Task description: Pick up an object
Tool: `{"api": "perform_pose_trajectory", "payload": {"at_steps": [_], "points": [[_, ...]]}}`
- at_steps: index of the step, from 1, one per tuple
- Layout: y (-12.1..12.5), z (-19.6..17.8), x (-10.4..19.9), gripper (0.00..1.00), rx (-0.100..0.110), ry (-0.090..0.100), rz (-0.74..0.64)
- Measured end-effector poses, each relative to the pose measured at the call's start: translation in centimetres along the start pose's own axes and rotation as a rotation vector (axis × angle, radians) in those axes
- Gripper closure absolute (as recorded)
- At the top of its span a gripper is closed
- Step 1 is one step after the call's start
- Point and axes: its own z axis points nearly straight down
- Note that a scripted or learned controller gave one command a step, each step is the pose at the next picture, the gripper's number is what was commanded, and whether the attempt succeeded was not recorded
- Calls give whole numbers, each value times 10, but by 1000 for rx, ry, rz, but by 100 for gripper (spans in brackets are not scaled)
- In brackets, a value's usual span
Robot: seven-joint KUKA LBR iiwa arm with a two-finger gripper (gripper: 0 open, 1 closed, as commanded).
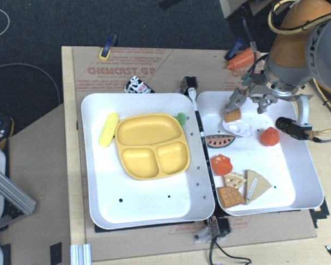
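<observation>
My gripper hangs over the back left part of the right bin, its two fingers spread and open, with nothing between them. A small brown food piece lies just under the left fingertip, outside the gap. Close in front of it rests a white object. A red tomato lies to the right, below the right finger. A watermelon slice lies against the bin's left wall.
At the right bin's front are a red pepper piece, crackers, a waffle and a sandwich wedge. The left bin bears a yellow divided plate, a corn cob and a green piece.
</observation>
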Motion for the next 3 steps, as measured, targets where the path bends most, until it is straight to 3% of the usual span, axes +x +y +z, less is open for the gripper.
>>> {"api": "perform_pose_trajectory", "payload": {"at_steps": [1,2,3], "points": [[3,-9,0,0,-15,-2,-2],[4,55,-1,0,-9,-1,-2],[4,94,0,0,-10,-1,-2]]}}
